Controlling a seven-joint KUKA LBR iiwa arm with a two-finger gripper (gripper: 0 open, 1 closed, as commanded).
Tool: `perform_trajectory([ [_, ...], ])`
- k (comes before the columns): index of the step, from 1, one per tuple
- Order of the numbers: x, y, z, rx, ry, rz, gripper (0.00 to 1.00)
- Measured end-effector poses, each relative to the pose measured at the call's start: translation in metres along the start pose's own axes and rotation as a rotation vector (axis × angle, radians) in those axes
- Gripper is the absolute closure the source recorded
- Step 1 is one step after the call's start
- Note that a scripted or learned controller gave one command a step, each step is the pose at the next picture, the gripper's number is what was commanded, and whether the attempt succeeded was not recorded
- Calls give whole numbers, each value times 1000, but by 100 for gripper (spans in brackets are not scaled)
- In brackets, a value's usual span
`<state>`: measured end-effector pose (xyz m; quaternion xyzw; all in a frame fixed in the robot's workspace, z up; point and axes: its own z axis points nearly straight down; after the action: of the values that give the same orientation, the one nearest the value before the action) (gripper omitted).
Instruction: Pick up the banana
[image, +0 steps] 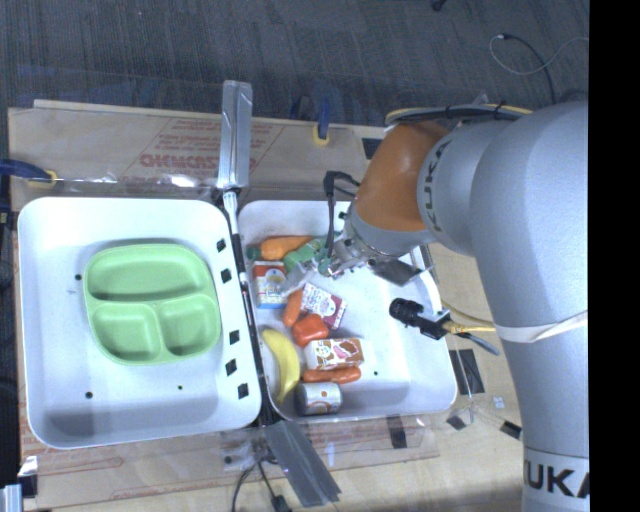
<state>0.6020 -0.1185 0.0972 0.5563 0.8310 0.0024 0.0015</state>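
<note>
The gripper (333, 258) is hanging low over the far part of the right bin (425, 385), just under the arm's orange band (400, 180); whether it is open or closed I cannot tell, since the wrist is covering most of it, and nothing is showing in its grasp. It is sitting above a small green item (300, 258) next to an orange carrot-like piece (283, 245) at the bin's far-left corner.

The banana (282, 362) is lying along the bin's left wall, toward the near-left corner, curving from mid-wall down toward a can (318, 398) at the near edge. A red-and-white packet (333, 352) and an orange sausage-like piece (330, 376) are crowding it on its right, and a red pepper-like piece (310, 328) is resting just beyond its upper end.

By my reading the task is in its approach step: the gripper is well apart from the banana, which is lying untouched. The next move is calling for travel toward the near-left corner, then a descent with the jaws straddling the banana's narrow width, keeping clear of the bin wall and the packet. The left bin (40, 300) is carrying a green divided tray (150, 300).
</note>
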Motion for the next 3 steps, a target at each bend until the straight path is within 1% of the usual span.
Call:
perform_trajectory([
  [1, 87, 1, -95, 7, 0, 94, 0],
  [2, 142, -38, -94, 9, 1, 38, 0],
  [3, 197, -26, -93, 11, 1, 19, 0],
])
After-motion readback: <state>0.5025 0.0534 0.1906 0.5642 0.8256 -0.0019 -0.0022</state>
